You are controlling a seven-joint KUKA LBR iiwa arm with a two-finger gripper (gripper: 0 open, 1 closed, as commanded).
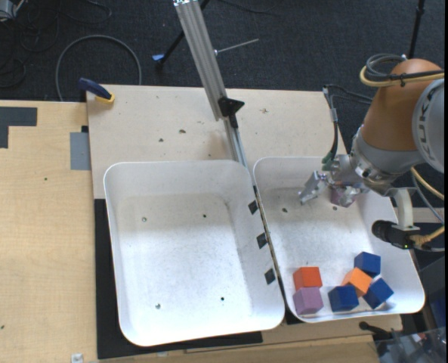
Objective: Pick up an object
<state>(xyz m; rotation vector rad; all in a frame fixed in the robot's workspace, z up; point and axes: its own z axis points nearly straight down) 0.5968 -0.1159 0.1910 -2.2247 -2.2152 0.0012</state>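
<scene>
Several small blocks lie in the near corner of the right bin (284,174): a red-orange block (307,277), a purple block (307,301), an orange block (357,280) and three blue blocks (344,298) (367,263) (379,292). My gripper (316,188) hangs over the far part of the right bin, well away from that cluster. A small purplish shape (343,196) sits right at the gripper's body; whether it is a held block or part of the hand is unclear.
The left bin (125,174) sits beside the right one, with a divider and black clips between them. A slanted metal rail (203,55) rises behind the bins. Cables (409,237) hang at the arm's right.
</scene>
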